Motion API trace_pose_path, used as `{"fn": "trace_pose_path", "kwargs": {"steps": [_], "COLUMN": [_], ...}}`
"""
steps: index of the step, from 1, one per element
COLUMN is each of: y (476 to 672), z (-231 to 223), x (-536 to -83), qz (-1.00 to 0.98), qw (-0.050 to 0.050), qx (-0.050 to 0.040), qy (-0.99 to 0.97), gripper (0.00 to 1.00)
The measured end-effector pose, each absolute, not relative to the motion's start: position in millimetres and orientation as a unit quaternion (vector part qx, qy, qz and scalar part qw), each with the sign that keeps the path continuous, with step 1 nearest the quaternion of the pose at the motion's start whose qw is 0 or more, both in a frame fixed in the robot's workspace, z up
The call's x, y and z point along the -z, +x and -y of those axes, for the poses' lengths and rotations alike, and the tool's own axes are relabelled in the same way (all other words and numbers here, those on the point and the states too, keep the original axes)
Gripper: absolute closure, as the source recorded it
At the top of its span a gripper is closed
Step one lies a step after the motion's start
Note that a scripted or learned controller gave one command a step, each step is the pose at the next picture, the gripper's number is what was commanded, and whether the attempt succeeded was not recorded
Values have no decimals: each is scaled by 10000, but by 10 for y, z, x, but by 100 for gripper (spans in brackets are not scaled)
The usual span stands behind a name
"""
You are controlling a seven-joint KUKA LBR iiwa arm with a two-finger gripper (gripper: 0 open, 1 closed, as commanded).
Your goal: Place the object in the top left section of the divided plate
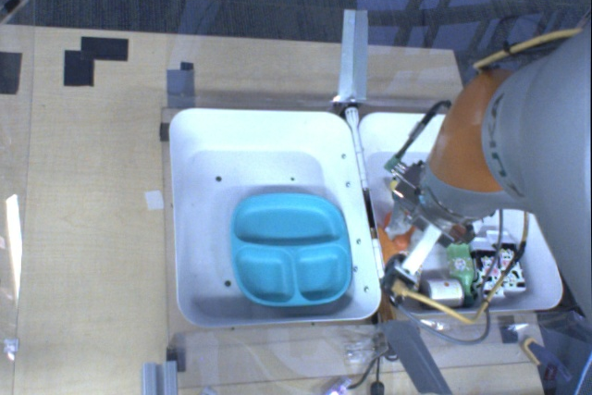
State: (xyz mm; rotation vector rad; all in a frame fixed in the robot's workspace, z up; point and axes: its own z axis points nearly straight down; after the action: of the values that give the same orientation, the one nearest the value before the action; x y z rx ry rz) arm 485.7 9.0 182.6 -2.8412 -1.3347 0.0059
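Claw (400, 240): low in right bin (546, 287), grip state unreadable | orange object (392, 244): beside it, mostly hidden, likely small and light; grasp point unclear | divided plate (291, 247): left bin (259, 143).

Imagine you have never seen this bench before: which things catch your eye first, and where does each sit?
The bright blue divided plate stands out, lying in the left white bin toward its near edge. Next comes the big grey arm with its orange band, reaching from the right down into the right bin, where something orange peeks out beside the bin divider.
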Motion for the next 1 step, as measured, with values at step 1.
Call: {"fn": "trace_pose_path", "kwargs": {"steps": [1], "y": [4856], "z": [-322], "x": [-1823], "qz": [4933], "qw": [12], "qx": [-20], "qy": [-8699], "gripper": [100]}}
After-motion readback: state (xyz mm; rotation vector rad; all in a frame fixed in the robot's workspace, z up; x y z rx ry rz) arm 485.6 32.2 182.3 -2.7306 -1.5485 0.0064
